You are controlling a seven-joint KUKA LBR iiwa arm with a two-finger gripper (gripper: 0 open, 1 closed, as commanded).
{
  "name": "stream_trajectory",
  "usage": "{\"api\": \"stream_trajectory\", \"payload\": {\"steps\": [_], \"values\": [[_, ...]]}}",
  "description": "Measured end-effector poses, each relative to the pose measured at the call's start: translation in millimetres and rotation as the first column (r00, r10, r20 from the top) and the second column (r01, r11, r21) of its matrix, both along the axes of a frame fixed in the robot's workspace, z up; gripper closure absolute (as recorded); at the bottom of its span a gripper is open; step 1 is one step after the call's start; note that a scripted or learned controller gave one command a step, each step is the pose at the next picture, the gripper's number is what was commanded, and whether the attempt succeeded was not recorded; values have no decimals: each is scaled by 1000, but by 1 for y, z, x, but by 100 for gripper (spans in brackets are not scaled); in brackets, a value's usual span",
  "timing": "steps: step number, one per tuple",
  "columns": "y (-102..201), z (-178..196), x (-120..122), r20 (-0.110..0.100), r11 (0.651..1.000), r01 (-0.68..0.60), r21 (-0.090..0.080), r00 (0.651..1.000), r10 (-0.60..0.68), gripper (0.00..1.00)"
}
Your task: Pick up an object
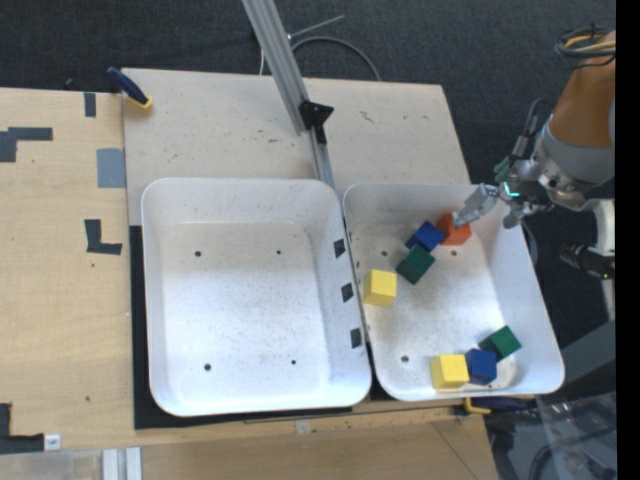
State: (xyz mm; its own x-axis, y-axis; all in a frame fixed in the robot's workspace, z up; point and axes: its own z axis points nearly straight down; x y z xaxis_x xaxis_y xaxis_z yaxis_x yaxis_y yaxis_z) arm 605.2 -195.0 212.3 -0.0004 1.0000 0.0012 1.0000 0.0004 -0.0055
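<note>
Camera view catches the tool (470, 211) low over the right bin (527, 268), tip just beside an orange block (456, 233) half hidden behind a blue cube (427, 236); whether it is apart or together I cannot tell. Matte cubes, green (415, 264), yellow (380, 287), sit near; the left bin (150, 268) looks speckled.

A pale wooden table (60, 268) is seen at nine o'clock, dark carpeted floor (150, 13) at twelve, crossed by a metal rail (275, 43).
</note>
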Motion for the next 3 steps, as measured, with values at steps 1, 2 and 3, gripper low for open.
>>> {"api": "stream_trajectory", "payload": {"steps": [1,2,3], "values": [[0,3,1,4,1000,-1,-2,1000,1,0],[9,-58,-3,-2,1000,-2,0,1000,2,0],[8,-105,3,1,1000,-2,-2,1000,2,0]]}}
